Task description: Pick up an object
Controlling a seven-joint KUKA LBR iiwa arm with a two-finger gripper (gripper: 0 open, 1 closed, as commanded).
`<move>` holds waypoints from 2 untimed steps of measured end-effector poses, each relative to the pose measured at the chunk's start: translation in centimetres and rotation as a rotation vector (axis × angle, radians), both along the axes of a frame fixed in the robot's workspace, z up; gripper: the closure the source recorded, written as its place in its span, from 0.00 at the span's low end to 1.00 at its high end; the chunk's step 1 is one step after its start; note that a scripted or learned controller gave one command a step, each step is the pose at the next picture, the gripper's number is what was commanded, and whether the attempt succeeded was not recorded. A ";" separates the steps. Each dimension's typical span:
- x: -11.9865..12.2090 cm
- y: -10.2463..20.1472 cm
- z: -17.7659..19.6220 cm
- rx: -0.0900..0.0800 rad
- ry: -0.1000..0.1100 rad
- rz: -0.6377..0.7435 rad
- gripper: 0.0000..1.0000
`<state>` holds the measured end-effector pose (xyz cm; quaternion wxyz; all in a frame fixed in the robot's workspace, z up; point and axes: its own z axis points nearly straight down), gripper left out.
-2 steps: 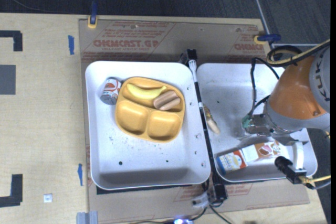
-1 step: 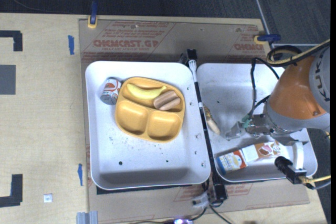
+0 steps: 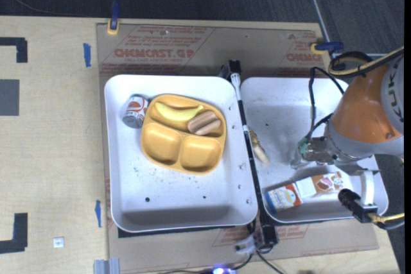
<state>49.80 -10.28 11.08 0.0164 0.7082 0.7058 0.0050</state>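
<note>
Claw point(image 3: 307, 152), grip state unclear, hovers above right bin point(image 3: 282, 102); should center squarely over carton point(image 3: 302, 192) before descending.

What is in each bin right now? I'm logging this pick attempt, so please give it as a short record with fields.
left bin: yellow divided tray, small can
tray contents: banana and sausage in the top compartment
can position: lying beside the tray's upper left corner
right bin: carton lying flat near the front wall, small pale object by the left wall
arm: over the right bin, above the carton
gripper: fingers hidden, grasp unclear
</note>
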 end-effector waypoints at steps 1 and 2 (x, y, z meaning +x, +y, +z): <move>0.0 0.0 0.0 0.000 0.000 0.000 0.00; -1.4 0.4 -2.1 0.015 0.017 0.003 0.00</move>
